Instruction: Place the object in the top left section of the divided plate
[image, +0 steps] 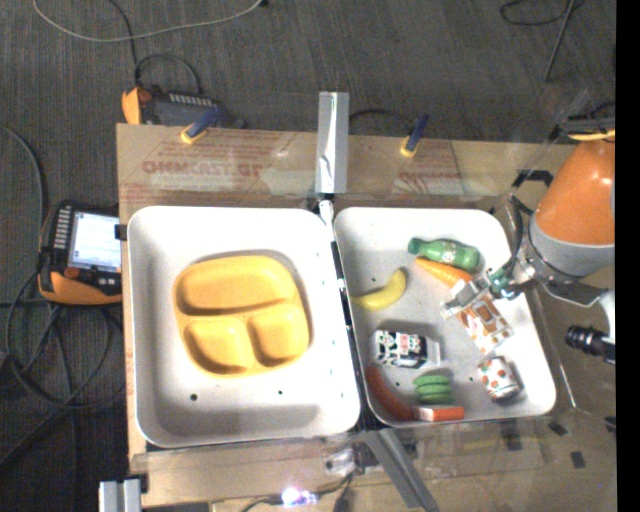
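The yellow divided plate (193, 300) lies in the left bin (150, 400), with one long section at the top and two smaller ones below; nothing lies in any of them. My gripper (478, 293) hangs low over the right bin (520, 240), near its right wall. It is just above an orange-and-white patterned packet (489, 323) and just right of the carrot (445, 270). Nothing can be seen held in it.
The right bin also holds a banana (384, 290), a green bottle (445, 251), a black-and-white carton (405, 348), a green ribbed piece (433, 384), a red sausage (385, 392) and a small can (498, 378). A metal post (331, 140) stands behind the bins.
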